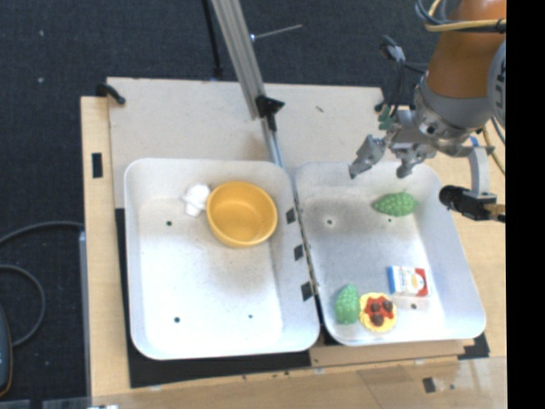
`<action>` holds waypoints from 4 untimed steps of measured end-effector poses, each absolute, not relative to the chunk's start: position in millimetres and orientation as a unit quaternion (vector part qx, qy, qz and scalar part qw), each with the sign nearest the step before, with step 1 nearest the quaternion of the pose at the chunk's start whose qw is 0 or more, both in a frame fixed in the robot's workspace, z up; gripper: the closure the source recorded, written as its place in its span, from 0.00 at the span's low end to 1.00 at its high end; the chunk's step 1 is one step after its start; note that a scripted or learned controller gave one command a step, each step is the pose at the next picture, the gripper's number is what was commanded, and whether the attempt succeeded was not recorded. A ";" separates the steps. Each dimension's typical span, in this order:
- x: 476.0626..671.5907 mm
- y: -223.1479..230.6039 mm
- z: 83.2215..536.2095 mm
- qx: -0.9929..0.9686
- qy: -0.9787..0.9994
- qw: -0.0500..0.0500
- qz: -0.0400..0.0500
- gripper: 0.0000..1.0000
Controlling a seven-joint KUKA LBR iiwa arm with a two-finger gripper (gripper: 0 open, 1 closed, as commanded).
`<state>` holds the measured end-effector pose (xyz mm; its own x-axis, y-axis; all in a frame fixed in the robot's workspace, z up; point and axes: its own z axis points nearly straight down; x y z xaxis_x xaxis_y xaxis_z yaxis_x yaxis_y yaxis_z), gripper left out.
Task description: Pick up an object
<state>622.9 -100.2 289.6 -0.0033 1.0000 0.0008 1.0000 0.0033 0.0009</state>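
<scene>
One green oblong toy (393, 203) lies left-right in right bin (443, 313); hand (385, 165) spread above, holding nothing.

One fixed camera looks down at a slant on both bins (136, 228), the arm (460, 66) entering from the right.

Even overhead light, bright white bins (213, 331), faint soft shadows, slightly soft focus, mild grain

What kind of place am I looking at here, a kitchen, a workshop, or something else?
Most likely a robotics lab bench set up for grasping trials: a robot arm with its pincer open above two white bins holding toy-like items, such as a yellow bowl, with cables on dark carpet.
</scene>
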 end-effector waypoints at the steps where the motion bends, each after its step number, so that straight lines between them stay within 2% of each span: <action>1: 623.0 -100.0 289.6 0.706 0.708 0.000 0.001 0.00; 2: 615.3 -98.6 243.8 0.707 0.707 0.000 -0.002 0.00; 3: 623.6 -104.9 192.0 0.708 0.706 0.000 -0.002 0.00; 4: 622.8 -101.4 148.4 0.709 0.706 0.000 -0.002 0.00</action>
<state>622.8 -101.4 148.4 0.0041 1.0000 -0.0031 1.0000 -0.0041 -0.0040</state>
